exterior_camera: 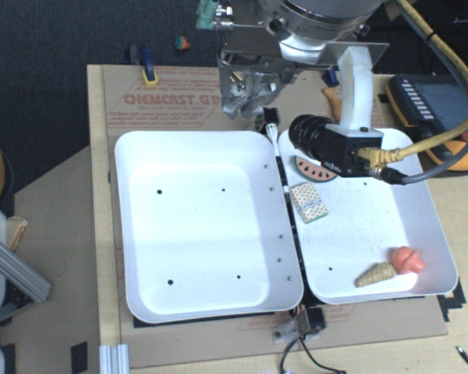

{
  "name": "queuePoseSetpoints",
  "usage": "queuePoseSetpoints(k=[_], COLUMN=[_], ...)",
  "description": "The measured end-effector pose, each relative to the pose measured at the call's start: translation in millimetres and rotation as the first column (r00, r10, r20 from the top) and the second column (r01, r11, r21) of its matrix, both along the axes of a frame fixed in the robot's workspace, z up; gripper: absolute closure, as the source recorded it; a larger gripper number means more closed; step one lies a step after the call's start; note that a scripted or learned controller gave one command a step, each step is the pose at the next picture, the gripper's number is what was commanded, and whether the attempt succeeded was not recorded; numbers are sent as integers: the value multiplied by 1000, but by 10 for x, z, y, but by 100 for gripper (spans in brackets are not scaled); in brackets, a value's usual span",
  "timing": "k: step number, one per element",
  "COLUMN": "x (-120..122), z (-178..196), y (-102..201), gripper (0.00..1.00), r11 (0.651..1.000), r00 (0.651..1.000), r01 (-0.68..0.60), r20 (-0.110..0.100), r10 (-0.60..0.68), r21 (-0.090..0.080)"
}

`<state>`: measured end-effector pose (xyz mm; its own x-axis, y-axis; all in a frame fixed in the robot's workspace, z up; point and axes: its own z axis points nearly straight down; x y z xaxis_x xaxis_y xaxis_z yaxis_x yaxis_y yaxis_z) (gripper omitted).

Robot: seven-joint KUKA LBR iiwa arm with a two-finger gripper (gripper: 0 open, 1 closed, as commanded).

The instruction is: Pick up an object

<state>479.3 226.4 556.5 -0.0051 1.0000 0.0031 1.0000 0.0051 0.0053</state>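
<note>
The arm hung over the far edge of the bins, and nothing had been picked yet.

From where I stood, the gripper [246,92] was above the far rim, about at the seam between the two bins, and I could not tell if its jaws were wide or narrow, because the arm's body hid them. Nothing showed between them, so I judged that the whole pick was left to do. I counted three objects, all in the right bin [425,209], nearer to me than the jaws and to their right: one watermelon slice [315,169] closest to them, one small patterned packet [308,202] below it, and one ice-cream cone [390,268] well apart at the near edge. The left bin [132,209] held no objects.
</note>
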Motion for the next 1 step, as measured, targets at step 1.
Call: queuePoseSetpoints(k=[1], x=[-1], z=[-5], y=[0], gripper=[0], r11=[1000], r00=[1000], r01=[0], r20=[-1], r10=[0], r21=[-1])
